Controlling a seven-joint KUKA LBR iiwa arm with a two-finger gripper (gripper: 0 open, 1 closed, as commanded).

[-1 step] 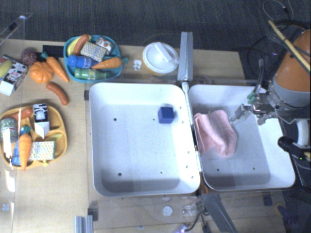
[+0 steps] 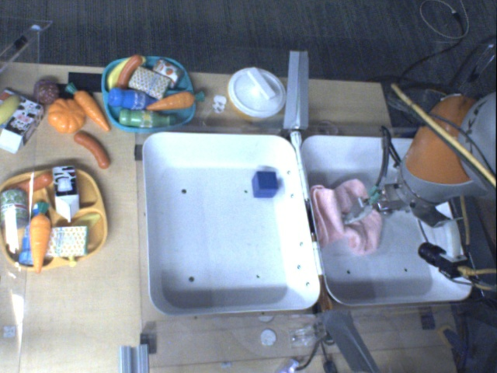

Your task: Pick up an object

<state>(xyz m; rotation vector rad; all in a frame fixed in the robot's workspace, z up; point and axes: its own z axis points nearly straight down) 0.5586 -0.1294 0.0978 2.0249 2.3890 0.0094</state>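
A crumpled pink cloth (image 2: 342, 215) lies in the right bin (image 2: 404, 282), bunched against its left wall, with its long axis running from the upper left toward the lower right of the view. The arm (image 2: 446, 158) reaches in from the right, its orange band high over the bin's right side and the wrist angled down and leftward toward the cloth. The gripper (image 2: 363, 206) sits right on the cloth's right part, touching the folds; whether it is open or clamped on the fabric cannot be told from here. In the left bin (image 2: 225, 298), a small blue cube (image 2: 265, 183) rests near the upper right corner, well apart from the cloth. The table (image 2: 116, 325) around the bins carries trays of toy food.
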